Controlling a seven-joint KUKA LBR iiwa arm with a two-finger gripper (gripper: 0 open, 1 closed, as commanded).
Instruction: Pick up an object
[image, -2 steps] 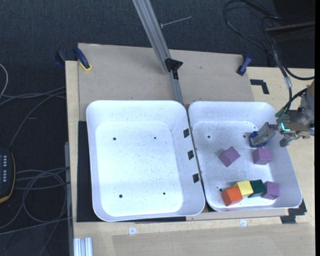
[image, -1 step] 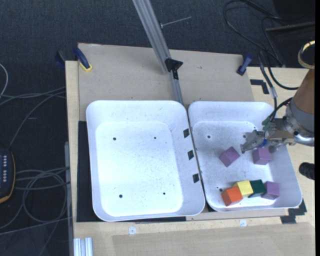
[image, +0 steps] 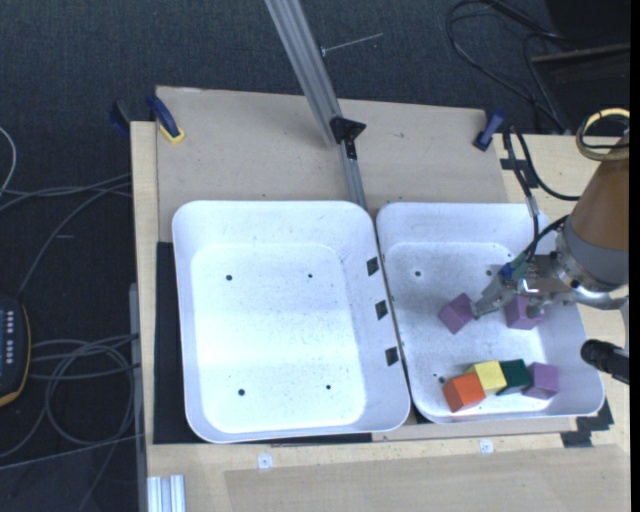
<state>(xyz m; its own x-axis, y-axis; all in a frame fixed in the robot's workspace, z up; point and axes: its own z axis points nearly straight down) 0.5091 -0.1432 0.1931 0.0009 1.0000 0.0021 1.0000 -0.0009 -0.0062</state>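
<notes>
Arm (image: 605, 215): one, grey with an orange band, reached in from the right and bent down over the right bin (image: 430, 225); judged to be working at a pick among the blocks there
Tool (image: 508, 296): low over the right bin's floor, between two purple blocks; one finger slanted down toward the left-hand block; whether the fingers were apart or together could not be told, and no block was plainly seen between them
Purple blocks: three in all; one (image: 455, 312) lay just left of the tool, near mid-bin; one (image: 522, 312) sat right under the tool's body, partly hidden; one (image: 544, 379) rested at the front right corner
Likely target: one of the two purple blocks beside the tool, since the tool had come down between them; which one could not be told
Front row: orange block (image: 463, 391), yellow block (image: 490, 376), green block (image: 515, 374), one of each, packed touching in a line along the front wall with the third purple block at its right end; pressed against the wall, they would leave the fingers little room, which may be why the looser blocks were approached
Block count: six; three purple, one orange, one yellow, one green; all in the right bin
Left bin (image: 200, 230): one, white and shallow, beside the right bin
Desk (image: 250, 140): pale board carrying both bins side by side
Task state: judged not yet done; every block looked to be resting on the bin floor
</notes>
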